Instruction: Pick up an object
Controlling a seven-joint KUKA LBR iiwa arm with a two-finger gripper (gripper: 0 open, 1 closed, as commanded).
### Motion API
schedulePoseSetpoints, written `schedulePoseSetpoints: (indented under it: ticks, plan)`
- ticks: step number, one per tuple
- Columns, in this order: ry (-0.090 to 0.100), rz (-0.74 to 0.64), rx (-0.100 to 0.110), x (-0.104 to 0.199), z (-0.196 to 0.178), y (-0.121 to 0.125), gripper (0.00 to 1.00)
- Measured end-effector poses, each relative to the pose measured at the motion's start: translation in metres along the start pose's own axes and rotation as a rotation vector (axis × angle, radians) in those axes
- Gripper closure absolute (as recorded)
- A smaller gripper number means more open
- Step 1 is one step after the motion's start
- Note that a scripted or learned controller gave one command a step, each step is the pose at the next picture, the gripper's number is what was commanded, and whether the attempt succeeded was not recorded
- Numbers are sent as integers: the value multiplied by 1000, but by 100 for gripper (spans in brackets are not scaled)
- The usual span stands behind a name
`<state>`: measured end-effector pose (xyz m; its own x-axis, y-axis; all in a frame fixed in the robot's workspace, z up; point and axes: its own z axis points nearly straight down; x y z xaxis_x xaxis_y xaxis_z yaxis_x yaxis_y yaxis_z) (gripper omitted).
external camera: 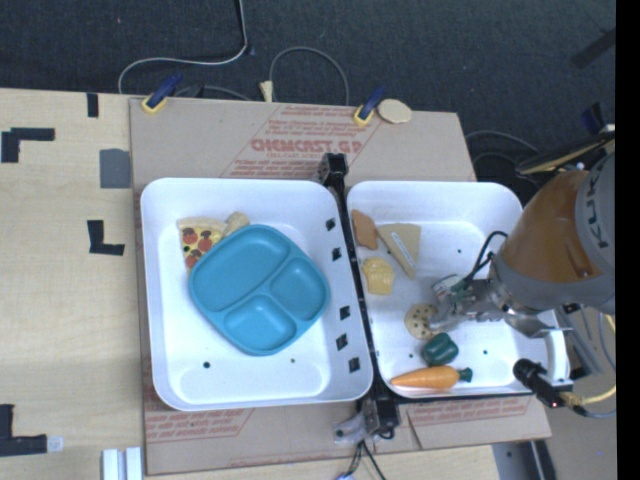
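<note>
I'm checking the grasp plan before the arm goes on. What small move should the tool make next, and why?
Probably a short descent onto the cookie. The tool sits in the right bin, just right of the cookie and above the green pepper, with nothing seen between its tips. The cookie lies flat and apart from the carrot, so it looks the nearest target.

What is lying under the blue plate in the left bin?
A pizza slice toy and a pale piece stick out from under the blue plate's upper-left edge. Their covered parts are hidden.
</note>
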<state>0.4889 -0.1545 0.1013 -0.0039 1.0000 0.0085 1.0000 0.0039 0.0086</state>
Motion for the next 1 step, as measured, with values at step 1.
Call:
schedulePoseSetpoints:
  ticks: [1]
  plan:
    - [-14,5,-1,15,2,-3,100]
